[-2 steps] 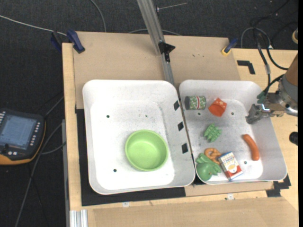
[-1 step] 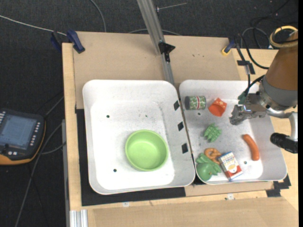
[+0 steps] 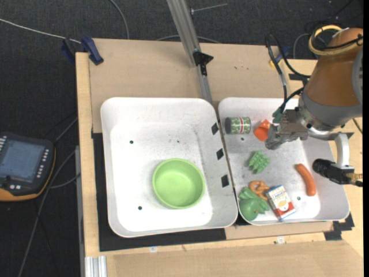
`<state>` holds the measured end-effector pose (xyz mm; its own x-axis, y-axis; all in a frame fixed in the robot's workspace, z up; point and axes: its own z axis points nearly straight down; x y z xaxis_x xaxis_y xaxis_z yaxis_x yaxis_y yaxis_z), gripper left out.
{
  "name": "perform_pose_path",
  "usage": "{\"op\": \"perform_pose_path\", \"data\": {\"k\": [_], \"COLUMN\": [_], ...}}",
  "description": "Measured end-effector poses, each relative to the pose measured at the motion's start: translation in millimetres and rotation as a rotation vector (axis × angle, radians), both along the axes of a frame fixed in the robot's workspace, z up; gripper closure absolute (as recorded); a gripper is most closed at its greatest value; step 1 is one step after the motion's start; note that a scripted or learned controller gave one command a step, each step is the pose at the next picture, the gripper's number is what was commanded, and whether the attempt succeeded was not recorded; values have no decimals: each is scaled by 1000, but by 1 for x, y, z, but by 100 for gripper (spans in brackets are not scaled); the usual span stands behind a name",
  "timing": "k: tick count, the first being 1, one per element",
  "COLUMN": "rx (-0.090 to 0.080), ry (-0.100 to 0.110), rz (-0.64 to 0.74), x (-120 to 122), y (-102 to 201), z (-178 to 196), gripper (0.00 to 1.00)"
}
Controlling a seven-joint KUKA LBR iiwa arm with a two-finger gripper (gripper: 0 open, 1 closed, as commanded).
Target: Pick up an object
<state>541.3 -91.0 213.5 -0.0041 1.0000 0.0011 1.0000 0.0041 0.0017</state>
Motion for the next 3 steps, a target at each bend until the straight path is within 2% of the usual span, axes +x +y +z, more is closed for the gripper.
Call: {"op": "perform_pose_path", "data": {"k": [1, 2, 3], "rx": [0, 0, 0], "ry": [1, 0, 2], "rz": [0, 0, 0], "x": [10, 11, 8], "y": [49, 101, 144], "z": [10, 23, 21], "gripper": [100, 100, 100]}}
